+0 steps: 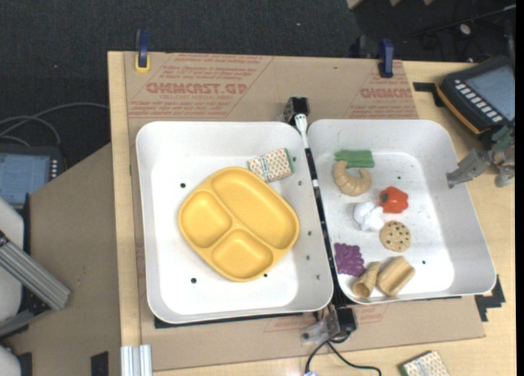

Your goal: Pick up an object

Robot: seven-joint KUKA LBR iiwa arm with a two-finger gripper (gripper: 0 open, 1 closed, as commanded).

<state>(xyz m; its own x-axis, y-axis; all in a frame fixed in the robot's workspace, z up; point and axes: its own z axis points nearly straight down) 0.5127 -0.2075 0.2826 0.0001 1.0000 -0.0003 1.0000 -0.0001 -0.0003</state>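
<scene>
1. Leftmost, the left bin (155, 202) held a yellow divided plate (237, 223), with a small patterned cracker packet (272, 165) just beside the plate's upper right edge.
2. Next, the right bin (458, 227) carried the likely targets: a green block (354, 157) touching a croissant (352, 179), a red pepper (395, 199), a white lump (368, 217), a cookie (395, 236), purple grapes (349, 260) and two tan rolls (385, 278) near the front wall.
3. Farthest right, the claw (475, 168) hung over the right bin's outer rim, well apart from every item; whether it was released or clenched could not be told.
4. Judging from this, the reach had hardly begun. The red pepper or the cookie looked the cleanest choice, since each stood a little apart from its neighbours.
5. A good approach would centre above the chosen item and descend straight, avoiding the crowded front corner.
</scene>
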